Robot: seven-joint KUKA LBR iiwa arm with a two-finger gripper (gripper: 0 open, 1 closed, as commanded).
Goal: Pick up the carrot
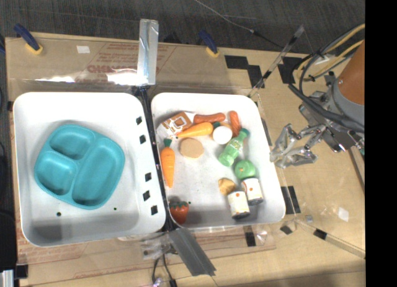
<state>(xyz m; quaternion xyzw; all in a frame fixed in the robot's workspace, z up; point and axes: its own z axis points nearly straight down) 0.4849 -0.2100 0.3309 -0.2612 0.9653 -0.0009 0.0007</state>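
Step in hand: approach, not yet begun in earnest. Gripper (296,149) hangs outside the right bin (205,211), just beside its right wall, over the bench (322,205). Carrot (167,163) lies against the bin's left wall, lengthwise, green top toward the far end, near a tan disc (191,148). A second orange piece (197,131) lies nearby; risk of confusion. Next move, as I judge: cross the bin leftward, align over the carrot, descend. Fingers: cannot tell how far open; nothing seen between them.
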